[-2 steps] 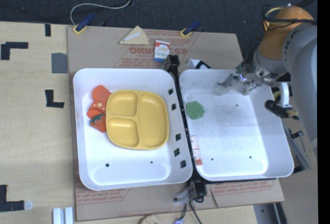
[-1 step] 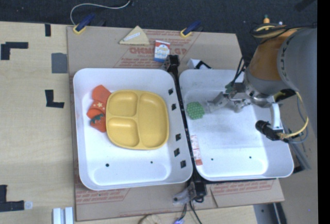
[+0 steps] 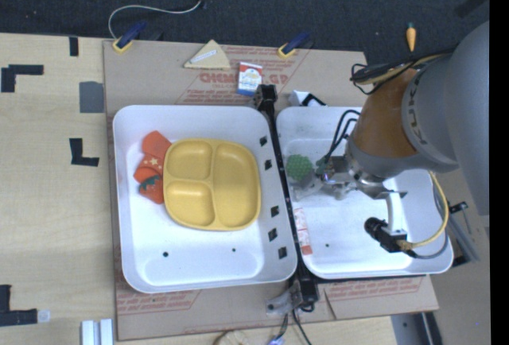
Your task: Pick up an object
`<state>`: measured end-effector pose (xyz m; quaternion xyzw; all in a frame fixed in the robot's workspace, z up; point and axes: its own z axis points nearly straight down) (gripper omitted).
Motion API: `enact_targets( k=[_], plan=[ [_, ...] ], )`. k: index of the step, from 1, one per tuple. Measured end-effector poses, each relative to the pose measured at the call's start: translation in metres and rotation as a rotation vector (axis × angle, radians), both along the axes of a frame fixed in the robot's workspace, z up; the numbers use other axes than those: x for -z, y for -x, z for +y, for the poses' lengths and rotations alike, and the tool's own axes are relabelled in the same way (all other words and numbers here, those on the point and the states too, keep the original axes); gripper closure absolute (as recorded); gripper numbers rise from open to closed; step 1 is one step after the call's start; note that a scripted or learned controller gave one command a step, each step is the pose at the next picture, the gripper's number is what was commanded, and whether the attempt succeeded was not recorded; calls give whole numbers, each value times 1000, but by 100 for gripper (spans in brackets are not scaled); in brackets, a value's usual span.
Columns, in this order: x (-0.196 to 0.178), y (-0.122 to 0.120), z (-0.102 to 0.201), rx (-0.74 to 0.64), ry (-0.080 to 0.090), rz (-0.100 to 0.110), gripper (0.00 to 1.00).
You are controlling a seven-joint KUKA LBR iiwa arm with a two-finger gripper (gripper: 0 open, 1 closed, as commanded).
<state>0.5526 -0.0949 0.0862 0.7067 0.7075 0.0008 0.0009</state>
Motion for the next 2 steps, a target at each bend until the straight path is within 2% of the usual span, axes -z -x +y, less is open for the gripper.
enact_targets(
  k=[1, 2],
  plan=[
    [0, -64, 1, 0, 1, -3, 0],
    [1, -116, -10, -1, 1, 0, 0]
  ],
)
